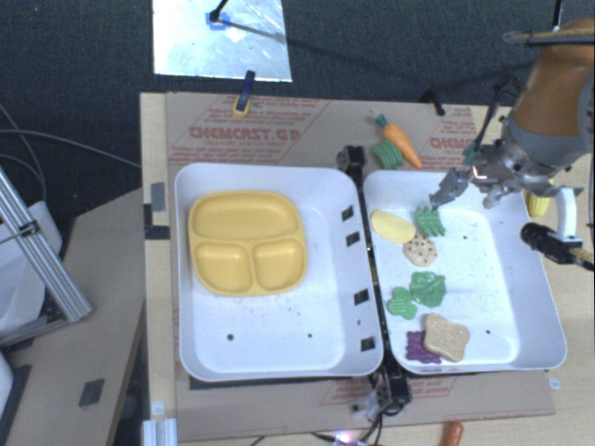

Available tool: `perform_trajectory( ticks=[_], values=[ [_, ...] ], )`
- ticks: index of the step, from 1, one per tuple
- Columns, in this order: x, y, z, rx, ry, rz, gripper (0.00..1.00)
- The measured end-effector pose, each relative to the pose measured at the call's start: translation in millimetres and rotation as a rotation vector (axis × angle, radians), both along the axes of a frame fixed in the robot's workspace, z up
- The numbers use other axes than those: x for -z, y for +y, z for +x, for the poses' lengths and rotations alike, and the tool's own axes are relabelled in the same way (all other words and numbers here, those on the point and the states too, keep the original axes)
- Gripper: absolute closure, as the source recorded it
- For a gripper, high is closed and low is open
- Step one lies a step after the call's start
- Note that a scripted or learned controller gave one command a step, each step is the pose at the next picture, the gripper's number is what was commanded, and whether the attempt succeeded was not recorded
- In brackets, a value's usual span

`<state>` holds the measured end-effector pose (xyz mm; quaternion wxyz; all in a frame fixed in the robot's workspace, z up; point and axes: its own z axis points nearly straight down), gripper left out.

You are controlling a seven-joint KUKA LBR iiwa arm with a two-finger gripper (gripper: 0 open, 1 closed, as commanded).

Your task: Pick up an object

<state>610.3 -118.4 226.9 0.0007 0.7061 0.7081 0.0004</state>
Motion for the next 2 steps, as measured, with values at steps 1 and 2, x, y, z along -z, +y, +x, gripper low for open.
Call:
perform_trajectory(
  ticks=[1, 2],
  values=[
    [44, 75, 60, -0.009, -0.001, 0.003, 0.00],
    [42, 175, 58, -0.011, -0.001, 0.005, 0.00]
  ],
)
